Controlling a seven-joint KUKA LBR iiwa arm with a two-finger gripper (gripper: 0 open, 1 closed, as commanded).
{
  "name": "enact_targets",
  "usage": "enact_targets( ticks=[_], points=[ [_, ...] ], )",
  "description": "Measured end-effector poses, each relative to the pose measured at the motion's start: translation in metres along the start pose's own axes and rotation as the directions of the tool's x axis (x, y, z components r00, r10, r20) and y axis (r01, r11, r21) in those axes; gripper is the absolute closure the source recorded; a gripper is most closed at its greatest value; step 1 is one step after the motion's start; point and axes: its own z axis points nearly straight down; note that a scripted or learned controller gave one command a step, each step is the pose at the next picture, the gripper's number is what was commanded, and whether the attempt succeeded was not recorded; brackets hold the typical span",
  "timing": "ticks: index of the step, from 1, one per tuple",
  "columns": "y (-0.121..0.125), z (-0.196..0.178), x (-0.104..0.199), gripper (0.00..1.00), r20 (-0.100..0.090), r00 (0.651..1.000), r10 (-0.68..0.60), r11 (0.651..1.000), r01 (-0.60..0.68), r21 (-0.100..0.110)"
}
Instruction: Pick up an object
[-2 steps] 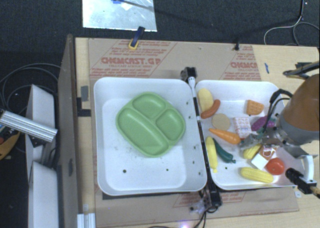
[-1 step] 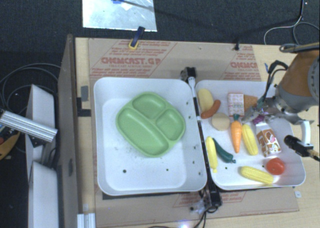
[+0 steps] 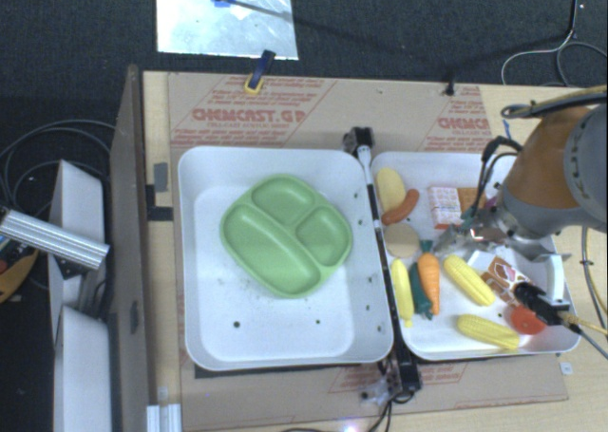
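Cardboard-lined bench (image 3: 285, 107), glossy ribbed corn (image 3: 468, 280)

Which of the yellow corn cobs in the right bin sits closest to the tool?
The upper corn cob, just right of the carrot; the other corn cob lies by the bin's front edge.

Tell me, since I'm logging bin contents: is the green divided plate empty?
Empty: the green divided plate in the left bin shows three bare compartments.

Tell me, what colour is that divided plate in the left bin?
Light green; the divided plate shows clearly in the camera view.
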Motion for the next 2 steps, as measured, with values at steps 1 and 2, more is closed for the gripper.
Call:
enact_targets(
  ticks=[1, 2],
  points=[
    [-0.030, 0.000, 0.024, 0.00, 0.001, 1.000, 0.005, 1.000, -0.005, 0.000],
    [0.025, -0.067, -0.030, 0.00, 0.009, 1.000, 0.004, 1.000, -0.004, -0.013]
  ],
)
